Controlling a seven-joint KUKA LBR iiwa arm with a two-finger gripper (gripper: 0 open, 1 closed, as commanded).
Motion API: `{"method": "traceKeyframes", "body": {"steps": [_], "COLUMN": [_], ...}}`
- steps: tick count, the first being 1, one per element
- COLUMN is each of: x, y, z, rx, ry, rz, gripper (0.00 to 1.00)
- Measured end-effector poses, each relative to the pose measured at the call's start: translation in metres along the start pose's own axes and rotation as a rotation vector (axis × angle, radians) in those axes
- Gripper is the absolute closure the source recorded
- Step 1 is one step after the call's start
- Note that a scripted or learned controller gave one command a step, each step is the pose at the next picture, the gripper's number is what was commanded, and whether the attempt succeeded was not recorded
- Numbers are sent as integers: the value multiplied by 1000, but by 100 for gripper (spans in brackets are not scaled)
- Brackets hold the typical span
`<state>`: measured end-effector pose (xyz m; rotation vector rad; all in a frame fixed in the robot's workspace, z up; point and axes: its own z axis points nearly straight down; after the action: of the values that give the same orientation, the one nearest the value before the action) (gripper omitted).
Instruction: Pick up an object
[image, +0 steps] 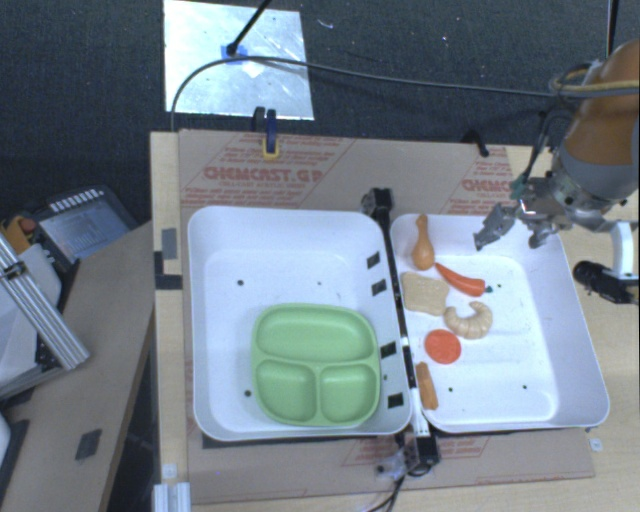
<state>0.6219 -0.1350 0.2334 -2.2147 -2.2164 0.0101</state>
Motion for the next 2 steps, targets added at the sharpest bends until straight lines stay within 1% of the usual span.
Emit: {"method": "traceKeyframes", "body": {"steps": [1, 2], "x": [0, 2], "y": [2, 8], "z": [-7, 34], "rx": [-12, -11], "ry": [-2, -2], "rz": [-2, -2], "gripper": [0, 0]}}
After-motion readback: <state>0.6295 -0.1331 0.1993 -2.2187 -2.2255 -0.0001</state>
